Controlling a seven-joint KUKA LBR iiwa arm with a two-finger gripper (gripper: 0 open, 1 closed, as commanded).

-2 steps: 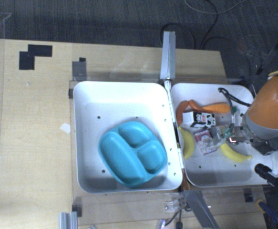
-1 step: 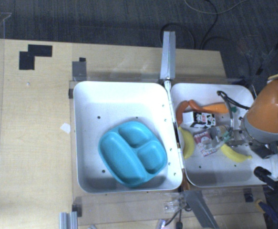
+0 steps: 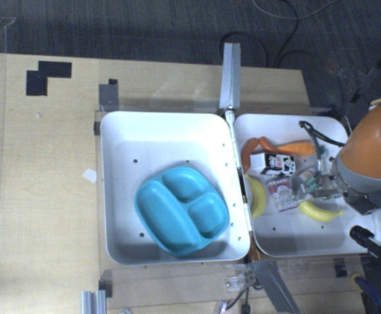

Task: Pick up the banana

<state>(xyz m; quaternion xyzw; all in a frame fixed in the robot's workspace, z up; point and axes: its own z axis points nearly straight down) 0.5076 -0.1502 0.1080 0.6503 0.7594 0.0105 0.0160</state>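
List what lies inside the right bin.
In the right bin: two yellow bananas, an orange carrot-like toy, a black-and-white carton, a pinkish packet. The arm covers the bin's right side.

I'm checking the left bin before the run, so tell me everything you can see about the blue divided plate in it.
The blue divided plate is a light turquoise tray that looks like smooth plastic, with rounded corners and three compartments: one long section along one side and two smaller ones beside it. It lies flat, open side up, turned at a slant to the walls of the left bin, toward the near right part of the floor. It rests on the bin floor, and nothing lies in it or on it.
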